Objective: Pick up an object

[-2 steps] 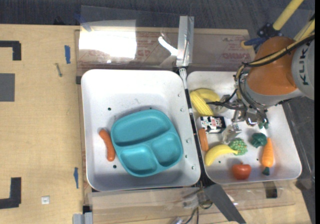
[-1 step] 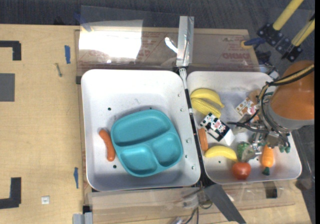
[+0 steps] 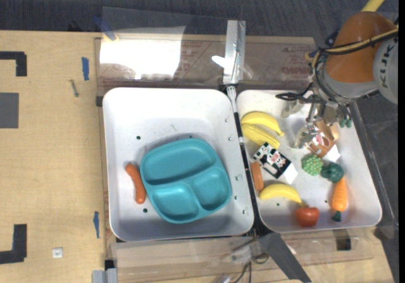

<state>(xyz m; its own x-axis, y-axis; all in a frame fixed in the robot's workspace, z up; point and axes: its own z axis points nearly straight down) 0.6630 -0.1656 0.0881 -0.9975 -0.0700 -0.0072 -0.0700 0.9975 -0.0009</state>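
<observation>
My gripper (image 3: 313, 128) hangs over the upper right part of the right bin (image 3: 372, 194), under the orange wrist band. Just below it lies a brown and white packet (image 3: 323, 143). Around that are a green broccoli (image 3: 311, 164), a dark green piece (image 3: 331, 171), an orange carrot (image 3: 340, 195) and a red tomato (image 3: 307, 215). To the gripper's left lie a yellow banana (image 3: 261, 120) and a corn cob (image 3: 259, 132). I see nothing lifted off the bin floor.
Also in the right bin are a black and white box (image 3: 272, 159), a second banana (image 3: 280, 192) and a small sausage (image 3: 257, 176). The left bin (image 3: 126, 111) holds a teal divided plate (image 3: 185, 179) and an orange sausage (image 3: 136, 183).
</observation>
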